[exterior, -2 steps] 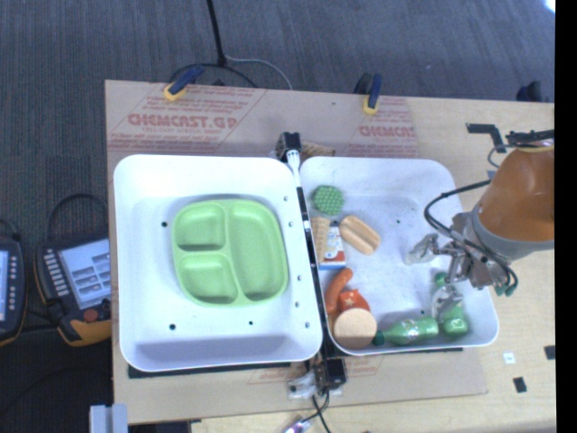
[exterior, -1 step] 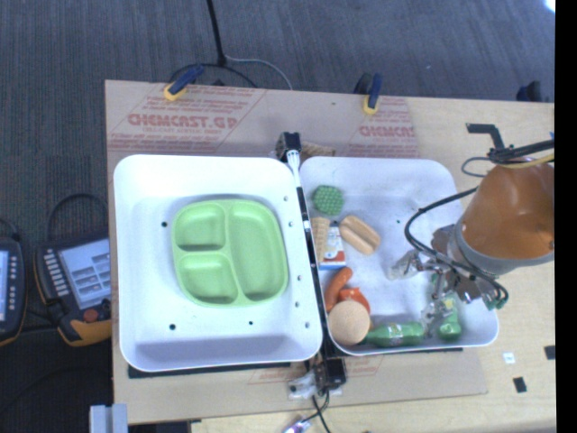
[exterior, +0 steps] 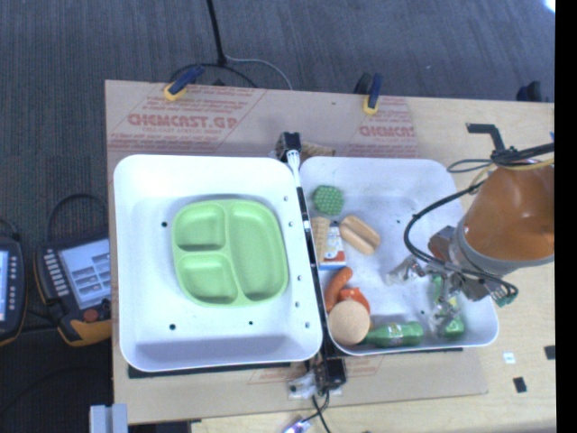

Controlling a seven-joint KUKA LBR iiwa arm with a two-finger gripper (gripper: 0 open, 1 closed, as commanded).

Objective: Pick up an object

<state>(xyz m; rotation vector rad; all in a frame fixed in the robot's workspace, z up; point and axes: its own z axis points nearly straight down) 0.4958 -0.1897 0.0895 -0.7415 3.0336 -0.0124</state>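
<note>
Down in the right bin (exterior: 424,174) the gripper (exterior: 444,307) hangs low near the front right corner, its fingers (exterior: 438,289) spread apart with nothing between them. Just below their tips lies a small green piece (exterior: 453,327); whether they touch it I cannot tell. A long green vegetable (exterior: 394,335) lies just left of them, beside a tan ball (exterior: 349,322). The hot dog (exterior: 360,234) sits well apart. The left bin (exterior: 144,332) holds a green divided plate (exterior: 226,251).
</note>
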